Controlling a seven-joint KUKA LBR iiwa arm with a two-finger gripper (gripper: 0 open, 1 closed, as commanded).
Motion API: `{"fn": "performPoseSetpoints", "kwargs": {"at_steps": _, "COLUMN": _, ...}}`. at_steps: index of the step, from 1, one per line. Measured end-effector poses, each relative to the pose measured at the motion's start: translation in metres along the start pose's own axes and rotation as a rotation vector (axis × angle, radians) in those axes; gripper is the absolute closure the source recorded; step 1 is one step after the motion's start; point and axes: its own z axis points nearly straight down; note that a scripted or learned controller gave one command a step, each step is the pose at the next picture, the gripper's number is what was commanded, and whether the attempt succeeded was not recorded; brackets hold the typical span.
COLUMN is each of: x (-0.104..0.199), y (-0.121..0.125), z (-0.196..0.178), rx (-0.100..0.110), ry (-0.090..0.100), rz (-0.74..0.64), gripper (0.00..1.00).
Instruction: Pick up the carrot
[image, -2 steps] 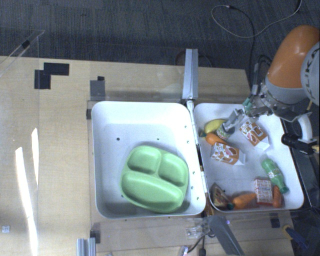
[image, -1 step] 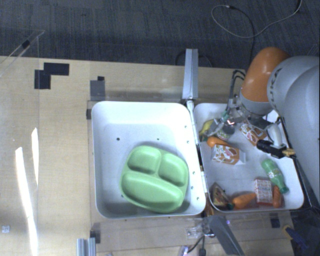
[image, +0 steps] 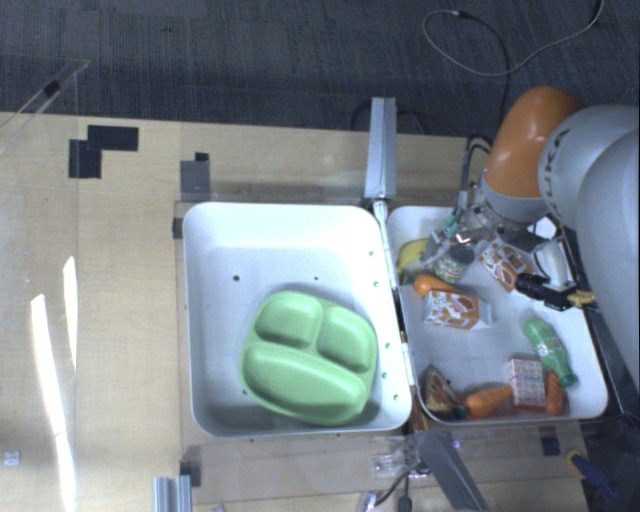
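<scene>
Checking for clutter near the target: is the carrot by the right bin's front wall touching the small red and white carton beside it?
Touching. In the camera view the carrot lies with one end against the carton, no gap between them.

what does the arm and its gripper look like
The arm is bulky, rounded and light grey, with a glossy orange band above the wrist. The gripper is a small dark metallic assembly with thin cables running along it.

The arm (image: 590, 170) runs off the right edge. Its gripper (image: 452, 248) is a small dark blur over the right bin (image: 600, 395), and it partly covers a carrot (image: 435, 285) and a yellow item (image: 411, 255) beside it.
</scene>
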Motion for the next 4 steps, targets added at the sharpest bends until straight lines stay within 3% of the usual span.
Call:
{"fn": "performPoseSetpoints", "kwargs": {"at_steps": 1, "x": 0.079, "y": 0.013, "z": -0.055, "rx": -0.038, "ry": 0.037, "rz": 0.008, "gripper": 1.00}}
{"fn": "performPoseSetpoints", "kwargs": {"at_steps": 2, "x": 0.066, "y": 0.010, "z": -0.054, "rx": -0.043, "ry": 0.017, "rz": 0.023, "gripper": 0.00}}
{"fn": "performPoseSetpoints", "kwargs": {"at_steps": 3, "x": 0.064, "y": 0.005, "z": -0.055, "rx": -0.049, "ry": 0.018, "rz": -0.036, "gripper": 0.00}}
{"fn": "performPoseSetpoints", "kwargs": {"at_steps": 4, "x": 0.044, "y": -0.033, "z": -0.038, "rx": 0.009, "ry": 0.006, "rz": -0.069, "gripper": 0.00}}
